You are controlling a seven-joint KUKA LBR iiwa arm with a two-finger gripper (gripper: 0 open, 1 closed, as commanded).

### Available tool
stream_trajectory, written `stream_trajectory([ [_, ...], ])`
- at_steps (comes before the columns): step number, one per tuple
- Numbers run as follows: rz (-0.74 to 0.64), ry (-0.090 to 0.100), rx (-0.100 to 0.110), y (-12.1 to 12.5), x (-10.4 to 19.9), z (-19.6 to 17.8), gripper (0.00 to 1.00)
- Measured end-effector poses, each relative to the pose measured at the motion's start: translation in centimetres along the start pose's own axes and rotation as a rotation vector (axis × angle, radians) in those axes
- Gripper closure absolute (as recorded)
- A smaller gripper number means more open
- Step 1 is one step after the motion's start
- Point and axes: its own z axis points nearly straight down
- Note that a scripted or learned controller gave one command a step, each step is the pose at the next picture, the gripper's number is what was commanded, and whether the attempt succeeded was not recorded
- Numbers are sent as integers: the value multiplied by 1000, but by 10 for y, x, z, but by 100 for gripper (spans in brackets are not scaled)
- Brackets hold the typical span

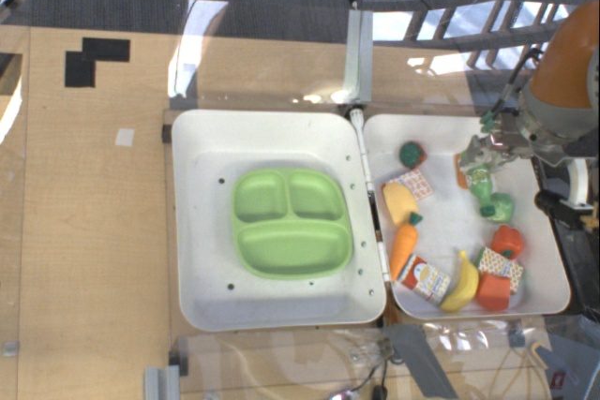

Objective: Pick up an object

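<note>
Two-finger metal gripper (pixel 480 156) — right-centre of frame, hovering over a green plastic toy (pixel 491 200), presumably lining up; claw opening cannot be told — no item seen held.

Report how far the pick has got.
Done: the gripper is over the right bin, near the green toy. In hand: I cannot tell if it holds anything. Left: a clear lift; the carrot, banana and the rest lie in the bin.
</note>
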Motion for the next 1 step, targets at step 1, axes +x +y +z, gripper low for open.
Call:
stream_trajectory([
  [1,79,1,0,36,41,-44,100],
])
